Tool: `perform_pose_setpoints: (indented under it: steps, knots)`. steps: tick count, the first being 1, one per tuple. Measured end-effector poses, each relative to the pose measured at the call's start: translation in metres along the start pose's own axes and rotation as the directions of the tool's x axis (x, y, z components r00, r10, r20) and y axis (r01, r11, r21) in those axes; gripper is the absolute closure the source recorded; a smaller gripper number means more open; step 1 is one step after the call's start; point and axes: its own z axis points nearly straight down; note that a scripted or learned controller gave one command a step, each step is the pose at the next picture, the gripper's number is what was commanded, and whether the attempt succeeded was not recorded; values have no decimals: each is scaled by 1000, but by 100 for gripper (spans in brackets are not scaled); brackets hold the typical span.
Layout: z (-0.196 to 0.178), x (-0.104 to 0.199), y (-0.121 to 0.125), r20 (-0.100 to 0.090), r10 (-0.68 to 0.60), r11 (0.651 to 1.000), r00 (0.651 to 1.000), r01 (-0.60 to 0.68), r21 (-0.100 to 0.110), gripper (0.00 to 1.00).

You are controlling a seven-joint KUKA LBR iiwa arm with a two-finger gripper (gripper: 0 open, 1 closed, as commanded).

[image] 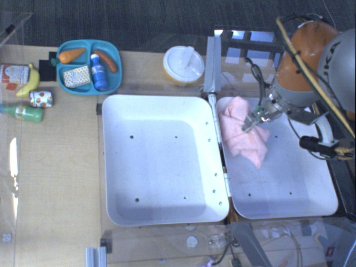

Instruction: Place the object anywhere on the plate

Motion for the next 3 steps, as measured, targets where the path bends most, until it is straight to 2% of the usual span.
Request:
perform_pose_setpoints:
  steps: [1,2,3]
  knots:
    - [-40,1,2,0,-6,1000,1000,6,1,100]
    - [-50,39,38,0,-397,918,918,397,0,100]
    - [-54,68,73,3,-724,690,690,724,-2,100]
